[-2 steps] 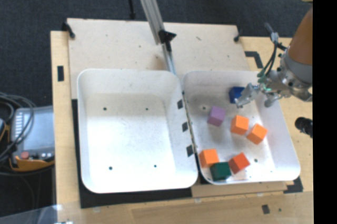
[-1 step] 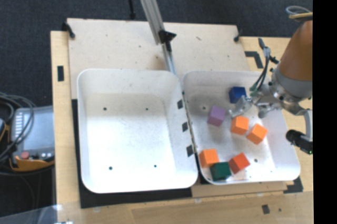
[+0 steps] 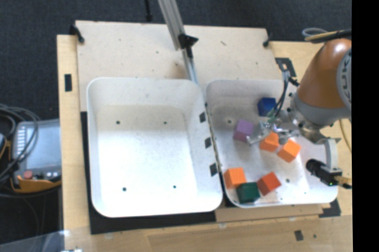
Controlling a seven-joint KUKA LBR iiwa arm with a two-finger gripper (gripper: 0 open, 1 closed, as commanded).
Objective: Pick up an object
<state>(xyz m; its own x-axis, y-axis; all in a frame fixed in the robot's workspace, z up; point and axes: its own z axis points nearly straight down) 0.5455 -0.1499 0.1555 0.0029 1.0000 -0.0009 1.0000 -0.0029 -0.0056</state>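
On a pale wooden bench (image 3: 136,47) over dark carpet we see two white bins. In the right bin (image 3: 222,97) the gripper (image 3: 273,133) sits low; we cannot tell its state. An orange block (image 3: 269,142) lies just beneath it, another (image 3: 289,151) right, a purple block (image 3: 243,130) left, a blue block (image 3: 266,106) beyond.

The left bin (image 3: 148,144) lay bare across its whole floor, open to approach from above. The right bin (image 3: 228,100) was crowded: a purple block (image 3: 243,130), a blue block (image 3: 266,106) and two orange blocks (image 3: 270,142) (image 3: 289,151) clustered under the arm (image 3: 323,88), with the gripper (image 3: 273,131) among them. Along the near wall an orange block (image 3: 235,176), a green block (image 3: 248,191) and a red-orange block (image 3: 269,183) sat close together. A slanted metal pole (image 3: 169,5) crossed above the bench (image 3: 130,49) behind the bins.
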